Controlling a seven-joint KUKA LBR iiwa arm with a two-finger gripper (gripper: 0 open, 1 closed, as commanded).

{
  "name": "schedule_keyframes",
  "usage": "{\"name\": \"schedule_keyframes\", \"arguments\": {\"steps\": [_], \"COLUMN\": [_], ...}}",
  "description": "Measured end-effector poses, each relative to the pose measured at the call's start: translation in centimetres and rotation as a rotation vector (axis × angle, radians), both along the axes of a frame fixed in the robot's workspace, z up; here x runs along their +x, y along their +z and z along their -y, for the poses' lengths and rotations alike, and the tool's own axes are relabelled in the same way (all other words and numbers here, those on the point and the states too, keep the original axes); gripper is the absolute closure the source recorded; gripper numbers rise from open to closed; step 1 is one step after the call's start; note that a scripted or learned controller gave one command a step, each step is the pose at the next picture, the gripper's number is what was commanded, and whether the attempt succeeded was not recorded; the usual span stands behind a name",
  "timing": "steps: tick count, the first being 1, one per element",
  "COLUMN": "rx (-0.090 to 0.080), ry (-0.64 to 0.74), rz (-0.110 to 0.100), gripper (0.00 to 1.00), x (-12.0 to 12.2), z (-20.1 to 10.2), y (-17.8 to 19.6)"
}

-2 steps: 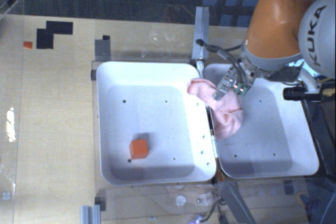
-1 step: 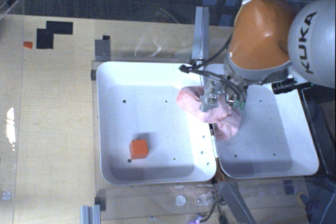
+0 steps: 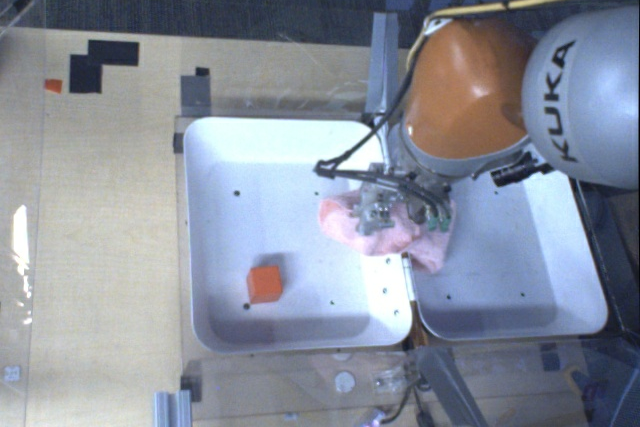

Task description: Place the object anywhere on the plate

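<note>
A small orange cube (image 3: 265,284) lies in the lower left part of the left bin (image 3: 215,215), on its own. A pink plate (image 3: 345,220) of uneven outline straddles the wall between the two bins, partly covered by the arm. My gripper (image 3: 380,212) hangs directly over the middle of the pink plate, far to the right of the cube. The orange band and grey wrist hide much of the gripper and the plate's upper side. A small green bit (image 3: 440,224) shows at the plate's right edge.
The right bin (image 3: 520,285) lies under the arm, with its lower half bare. A metal post (image 3: 383,65) stands behind the bins at the divider. Black and orange markers (image 3: 95,65) sit on the wooden bench at the far left.
</note>
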State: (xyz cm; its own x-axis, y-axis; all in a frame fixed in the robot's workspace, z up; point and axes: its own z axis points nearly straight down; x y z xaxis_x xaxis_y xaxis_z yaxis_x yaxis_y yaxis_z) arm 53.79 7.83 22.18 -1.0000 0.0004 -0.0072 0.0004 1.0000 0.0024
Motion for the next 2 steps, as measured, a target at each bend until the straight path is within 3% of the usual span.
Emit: {"name": "schedule_keyframes", "arguments": {"steps": [1, 2], "rx": [0.001, 0.001], "ry": [0.005, 0.005], "rz": [0.001, 0.001], "gripper": [1.00, 0.00], "x": [-1.69, -1.69], "z": [-4.85, -4.84], "y": [0.30, 0.30]}}
